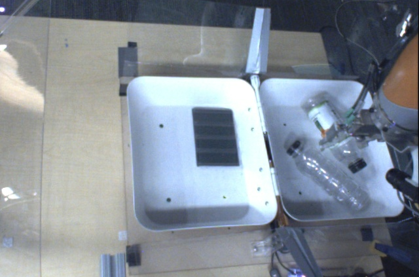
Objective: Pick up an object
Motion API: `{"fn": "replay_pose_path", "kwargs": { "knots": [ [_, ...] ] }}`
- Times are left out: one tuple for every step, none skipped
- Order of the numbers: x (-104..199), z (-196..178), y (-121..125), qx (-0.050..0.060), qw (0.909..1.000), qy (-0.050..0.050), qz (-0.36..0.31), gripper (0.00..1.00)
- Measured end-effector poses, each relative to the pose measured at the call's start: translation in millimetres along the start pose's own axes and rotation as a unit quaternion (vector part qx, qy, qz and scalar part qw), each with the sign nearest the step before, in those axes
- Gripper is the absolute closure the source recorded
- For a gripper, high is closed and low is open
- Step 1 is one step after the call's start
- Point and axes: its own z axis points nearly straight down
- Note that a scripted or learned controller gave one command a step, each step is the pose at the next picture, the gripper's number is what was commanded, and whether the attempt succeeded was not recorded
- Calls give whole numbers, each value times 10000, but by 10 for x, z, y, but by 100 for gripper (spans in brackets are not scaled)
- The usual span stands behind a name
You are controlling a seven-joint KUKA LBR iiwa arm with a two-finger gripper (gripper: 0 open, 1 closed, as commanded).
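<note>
The right bin point(288, 105) holds a clear plastic bottle point(327, 176) with a black cap, lying on its side and pointing up-left. A small white jar point(320, 114) with a green lid lies near the bin's back. A small black piece point(357, 166) rests toward the right wall. My gripper point(339, 135) hangs low over the right bin, between the white jar and the clear bottle, just above the bottle's upper side. Glare and the bottle's clear body blur the gripper tip. In the left bin point(150, 105) a dark ribbed rectangular block point(215, 137) lies flat near the middle.
The grey arm with its orange band point(399, 82) enters from the right over the right bin's edge. A metal divider post point(258, 40) stands behind where the bins meet. Cables point(357, 14) loop at the back right. Wooden bench surrounds the bins.
</note>
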Motion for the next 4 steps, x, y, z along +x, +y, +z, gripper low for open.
{"fn": "replay_pose_path", "kwargs": {
  "knots": [
    [-463, 770, 422, -3, 9984, -4, -574, 0],
    [-637, 1277, 935, -33, 9811, -15, -1934, 0],
    [-623, 1153, 959, -63, 9810, -17, -1941, 100],
    [-46, 248, 1402, -21, 9922, -6, -1247, 100]
  ]
}}
